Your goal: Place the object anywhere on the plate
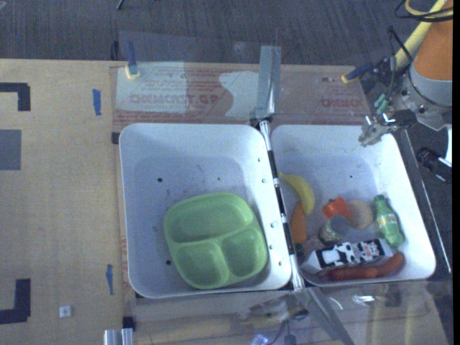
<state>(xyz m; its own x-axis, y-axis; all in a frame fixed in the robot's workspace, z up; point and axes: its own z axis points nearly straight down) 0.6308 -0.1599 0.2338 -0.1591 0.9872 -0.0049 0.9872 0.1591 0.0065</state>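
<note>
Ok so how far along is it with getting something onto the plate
Nothing looks done yet: the green plate in the left bin has nothing on it. In hand: the hand sits over the right bin's far right corner, with no object seen in it. Still left: picking one of the items, such as the banana or the green bottle, and carrying it across to the plate.
</note>
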